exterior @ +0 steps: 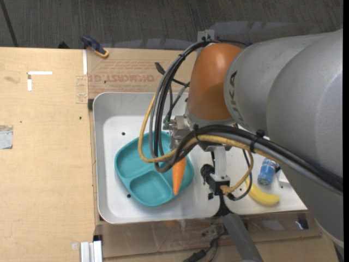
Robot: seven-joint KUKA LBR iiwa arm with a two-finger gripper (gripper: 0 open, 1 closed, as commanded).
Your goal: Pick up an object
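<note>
An orange carrot (178, 176) lies on the right rim of a teal divided plate (143, 174) in the left white bin (109, 146). My gripper (175, 138) hangs just above the carrot's upper end, behind a tangle of black and yellow cables. The grey arm with its orange band (210, 81) covers the upper right of the view. A yellow banana (264, 196) and a small blue can (267, 172) rest in the right bin (289, 201), partly hidden by the arm.
The bins' walls meet near the middle, under a black bracket (214, 183). Cardboard (131, 75) lies behind the bins with a blue clamp (94, 45) on it. A wooden bench top (43, 146) stretches to the left.
</note>
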